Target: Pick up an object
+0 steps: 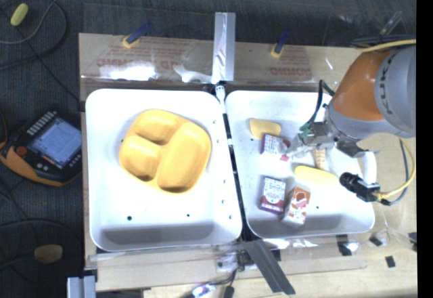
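Note:
My gripper (313, 143) hangs low in the right bin (352, 222), below the arm's orange band. It stands just above a pale yellow oblong piece (316, 175) and to the right of a small pink packet (272, 145). A yellow block (263, 127) lies at the bin's back left. A dark red box (272, 194) and a red and white carton (298, 204) lie side by side near the front. Nothing visibly sits in the gripper.
The left bin (108, 222) bears a large yellow lumpy moulded object (164, 150). A metal divider (224, 46) runs between the bins at the back. An orange hand-held controller (44, 147) lies on the floor to the left.

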Controlling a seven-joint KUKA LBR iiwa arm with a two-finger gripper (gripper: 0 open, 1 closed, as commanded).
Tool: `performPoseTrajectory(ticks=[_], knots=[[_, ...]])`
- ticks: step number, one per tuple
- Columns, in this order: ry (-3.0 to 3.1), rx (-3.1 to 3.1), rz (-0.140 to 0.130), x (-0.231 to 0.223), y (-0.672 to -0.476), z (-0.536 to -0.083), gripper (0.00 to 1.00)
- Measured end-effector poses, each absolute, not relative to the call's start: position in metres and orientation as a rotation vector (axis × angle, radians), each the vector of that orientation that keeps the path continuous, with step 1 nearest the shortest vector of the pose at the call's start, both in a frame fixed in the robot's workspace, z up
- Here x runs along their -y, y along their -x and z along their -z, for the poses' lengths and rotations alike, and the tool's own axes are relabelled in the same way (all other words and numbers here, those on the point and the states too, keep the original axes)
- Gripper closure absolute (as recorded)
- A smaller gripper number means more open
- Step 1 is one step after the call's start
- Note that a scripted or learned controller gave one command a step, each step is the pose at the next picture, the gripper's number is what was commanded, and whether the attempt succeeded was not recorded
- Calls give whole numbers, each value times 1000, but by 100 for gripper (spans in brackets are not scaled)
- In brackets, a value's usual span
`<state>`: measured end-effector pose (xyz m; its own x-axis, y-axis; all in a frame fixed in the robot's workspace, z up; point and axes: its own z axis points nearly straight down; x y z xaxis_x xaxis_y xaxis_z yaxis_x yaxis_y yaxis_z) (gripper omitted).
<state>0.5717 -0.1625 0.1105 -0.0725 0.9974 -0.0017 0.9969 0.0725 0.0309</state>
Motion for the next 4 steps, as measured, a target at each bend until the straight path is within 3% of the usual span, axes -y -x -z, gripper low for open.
performPoseTrajectory(ticks=[1, 2, 3, 4], knots=[[-2171, -2260, -10, 147, -548, -111, 100], [-2177, -2266, 0, 147, -545, -106, 0], [-2200, -2233, -4, 131, -573, -90, 0], [-2200, -2236, -7, 130, -573, -98, 100]])
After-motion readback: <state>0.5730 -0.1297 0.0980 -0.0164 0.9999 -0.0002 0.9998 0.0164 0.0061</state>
